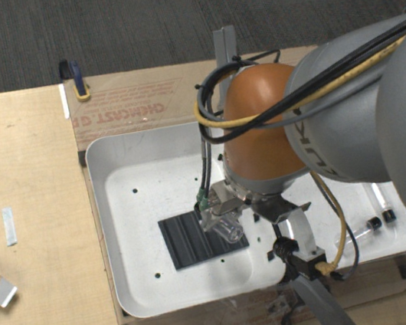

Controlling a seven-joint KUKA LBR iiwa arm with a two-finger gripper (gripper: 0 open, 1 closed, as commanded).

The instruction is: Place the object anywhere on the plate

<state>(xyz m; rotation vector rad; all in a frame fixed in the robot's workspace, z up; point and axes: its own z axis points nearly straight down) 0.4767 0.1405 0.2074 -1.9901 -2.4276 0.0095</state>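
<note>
Here the arm (334,111) reaches over the white bin (118,211), its gripper (225,224) low above the dark ribbed plate (190,242) lying flat on the bin floor; whether the jaws are apart or together I cannot tell, and the object is not discernible

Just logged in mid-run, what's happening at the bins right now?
The KUKA arm reaches in from the right and hangs low over the white bin. Its gripper sits at the right edge of a dark ribbed rectangular plate lying flat on the bin floor. The wrist hides the fingertips, so I cannot tell whether anything is held or already placed.
</note>
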